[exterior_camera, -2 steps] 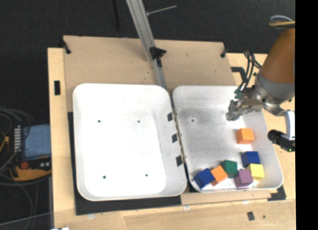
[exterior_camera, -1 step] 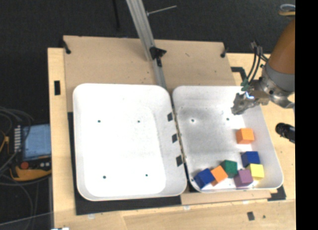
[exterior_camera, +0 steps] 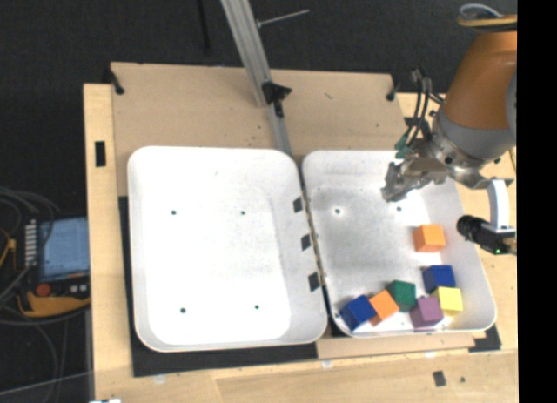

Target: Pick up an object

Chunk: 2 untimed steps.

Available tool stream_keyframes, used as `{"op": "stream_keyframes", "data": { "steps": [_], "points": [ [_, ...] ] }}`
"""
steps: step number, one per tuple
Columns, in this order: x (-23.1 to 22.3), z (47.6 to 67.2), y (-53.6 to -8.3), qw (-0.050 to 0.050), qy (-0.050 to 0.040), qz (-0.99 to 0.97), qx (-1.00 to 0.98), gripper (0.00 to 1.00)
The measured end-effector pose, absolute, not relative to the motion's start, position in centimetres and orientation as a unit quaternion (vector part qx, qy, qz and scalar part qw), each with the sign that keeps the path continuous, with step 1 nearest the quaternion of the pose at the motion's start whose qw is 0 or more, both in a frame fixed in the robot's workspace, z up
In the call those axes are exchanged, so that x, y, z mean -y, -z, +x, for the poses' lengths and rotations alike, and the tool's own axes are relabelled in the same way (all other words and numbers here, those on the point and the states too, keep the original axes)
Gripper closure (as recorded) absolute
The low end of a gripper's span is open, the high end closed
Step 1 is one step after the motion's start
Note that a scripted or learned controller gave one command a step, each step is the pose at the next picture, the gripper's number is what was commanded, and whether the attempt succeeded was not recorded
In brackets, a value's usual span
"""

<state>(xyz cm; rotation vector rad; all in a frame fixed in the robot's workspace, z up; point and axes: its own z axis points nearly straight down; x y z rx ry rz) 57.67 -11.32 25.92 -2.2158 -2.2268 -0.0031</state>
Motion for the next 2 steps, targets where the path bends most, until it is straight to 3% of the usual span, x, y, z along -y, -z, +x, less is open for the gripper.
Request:
{"op": "stream_keyframes", "data": {
  "steps": [2],
  "points": [
    [1.8,56.4,-26.5,0.002,0.0003,-0.705,0.71,1.0]
  ]
}}
